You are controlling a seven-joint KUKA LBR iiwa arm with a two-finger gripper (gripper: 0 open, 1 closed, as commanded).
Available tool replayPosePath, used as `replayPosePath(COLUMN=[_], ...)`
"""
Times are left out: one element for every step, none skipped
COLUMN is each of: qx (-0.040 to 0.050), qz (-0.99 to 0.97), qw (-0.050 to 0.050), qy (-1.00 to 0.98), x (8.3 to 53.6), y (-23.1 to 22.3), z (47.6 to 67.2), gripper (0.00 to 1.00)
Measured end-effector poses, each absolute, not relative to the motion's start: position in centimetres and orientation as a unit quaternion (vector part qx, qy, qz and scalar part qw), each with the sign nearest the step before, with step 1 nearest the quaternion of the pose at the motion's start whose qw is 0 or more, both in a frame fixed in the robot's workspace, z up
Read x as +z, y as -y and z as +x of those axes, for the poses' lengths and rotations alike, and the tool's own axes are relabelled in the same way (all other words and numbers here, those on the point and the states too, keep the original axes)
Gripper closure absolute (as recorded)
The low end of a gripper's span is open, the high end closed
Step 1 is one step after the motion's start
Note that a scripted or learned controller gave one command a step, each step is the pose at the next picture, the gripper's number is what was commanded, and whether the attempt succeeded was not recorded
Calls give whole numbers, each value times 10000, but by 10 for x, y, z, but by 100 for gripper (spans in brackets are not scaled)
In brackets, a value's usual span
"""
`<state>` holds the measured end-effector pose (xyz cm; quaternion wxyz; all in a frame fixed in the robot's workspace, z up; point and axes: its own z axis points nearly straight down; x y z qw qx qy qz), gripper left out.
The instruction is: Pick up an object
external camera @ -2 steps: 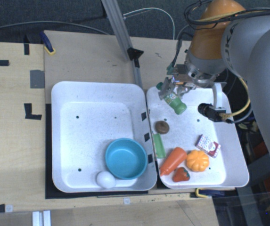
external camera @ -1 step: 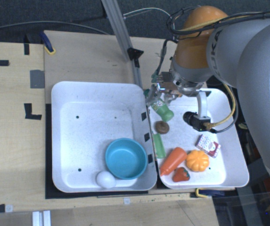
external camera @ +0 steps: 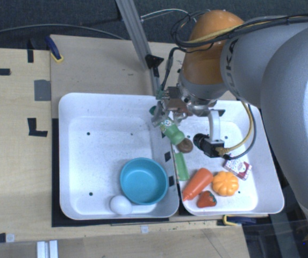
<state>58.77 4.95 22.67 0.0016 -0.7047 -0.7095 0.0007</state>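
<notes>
Presently the gripper (external camera: 167, 123) is hovering over the green bottle (external camera: 178, 153); finger state undeterminable; centring on its neck is advisable.

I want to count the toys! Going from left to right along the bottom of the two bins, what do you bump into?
White ball → blue bowl → carrot → small orange pumpkin → red-and-white packet.
</notes>
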Motion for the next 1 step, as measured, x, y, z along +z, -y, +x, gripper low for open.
replayPosePath(qx=[10], qz=[-7048], qw=[16], qy=[7094], x=[219], y=[-96], z=[581], gripper=[100])
